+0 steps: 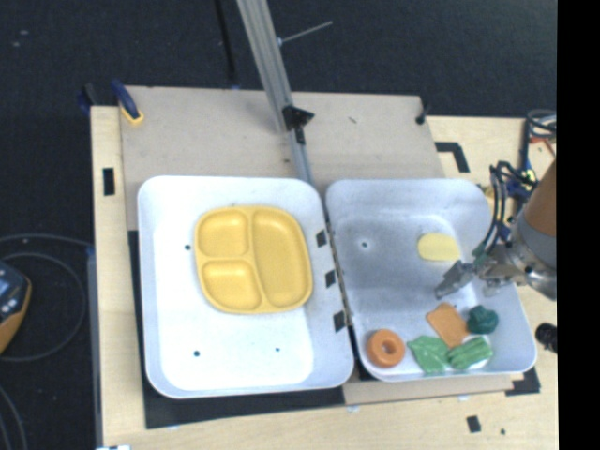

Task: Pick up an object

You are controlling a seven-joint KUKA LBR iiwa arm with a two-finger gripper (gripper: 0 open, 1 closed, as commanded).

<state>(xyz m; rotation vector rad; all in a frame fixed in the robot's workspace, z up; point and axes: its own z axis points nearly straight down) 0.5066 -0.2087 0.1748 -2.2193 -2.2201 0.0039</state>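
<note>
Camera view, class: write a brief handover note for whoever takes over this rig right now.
Claw: low over the right bin, nothing seen between its fingers.
Right bin holds: yellow oval piece, orange block, dark green piece, two light green pieces, orange ring.
Left bin: yellow divided tray.
Done: arm has reached into the bin.
Left: grasp one object and lift it.

The claw [466, 279] hung over the right white bin [394, 214]. A pale yellow oval piece [438, 247] lay just behind-left of it; an orange block [447, 323], dark green lump [483, 321] and orange ring [385, 347] lay before it. The yellow divided plate [253, 258] sat far left in the left white bin [169, 345].
</note>
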